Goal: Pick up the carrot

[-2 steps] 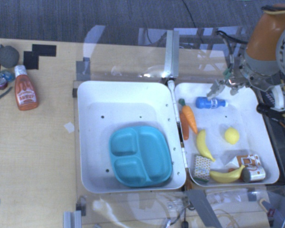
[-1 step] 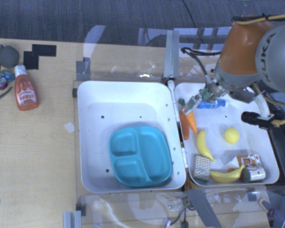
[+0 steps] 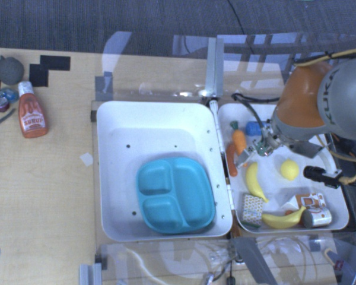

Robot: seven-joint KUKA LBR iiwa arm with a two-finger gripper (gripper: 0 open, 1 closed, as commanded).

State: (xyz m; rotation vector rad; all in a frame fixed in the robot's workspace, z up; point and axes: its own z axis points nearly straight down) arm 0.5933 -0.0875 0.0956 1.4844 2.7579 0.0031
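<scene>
Carrot lies near the left wall of the right bin, not lifted yet. We see the gripper just beside it, to its right, though we cannot tell how the tool stands. By our reckoning the grasp and lift are both left.

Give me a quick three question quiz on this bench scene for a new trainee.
1. True or false: the blue plate lies in the left bin.
2. Which is nearest the gripper? A) carrot B) lemon C) ketchup bottle
3. Fill in: two ___ lie in the right bin.

Key: 1 true; 2 A; 3 bananas.
</scene>
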